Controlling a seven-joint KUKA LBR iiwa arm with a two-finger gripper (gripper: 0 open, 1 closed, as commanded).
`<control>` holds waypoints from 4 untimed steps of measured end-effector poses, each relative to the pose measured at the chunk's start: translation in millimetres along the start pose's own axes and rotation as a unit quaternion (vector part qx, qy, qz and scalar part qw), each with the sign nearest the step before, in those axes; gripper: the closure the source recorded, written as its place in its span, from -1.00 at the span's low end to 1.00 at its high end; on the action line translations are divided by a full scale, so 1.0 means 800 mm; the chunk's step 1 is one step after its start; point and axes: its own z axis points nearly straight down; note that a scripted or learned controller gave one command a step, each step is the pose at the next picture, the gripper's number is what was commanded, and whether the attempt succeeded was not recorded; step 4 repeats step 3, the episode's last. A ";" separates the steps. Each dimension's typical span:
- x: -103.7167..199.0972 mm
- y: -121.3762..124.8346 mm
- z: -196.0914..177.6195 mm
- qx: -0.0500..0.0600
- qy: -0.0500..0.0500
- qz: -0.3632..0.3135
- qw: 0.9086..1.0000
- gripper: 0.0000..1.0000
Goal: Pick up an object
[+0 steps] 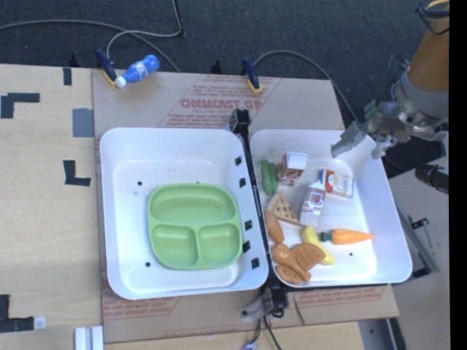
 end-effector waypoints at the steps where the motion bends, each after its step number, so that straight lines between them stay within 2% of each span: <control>1: 0.053 0.003 0.195 0.002 0.001 0.000 1.000 -1.00; 2: 0.074 -0.022 0.236 -0.007 -0.001 0.001 1.000 -1.00; 3: 0.076 -0.019 0.221 -0.010 0.000 0.000 1.000 1.00; 4: 0.076 -0.019 0.221 -0.010 0.000 0.000 1.000 1.00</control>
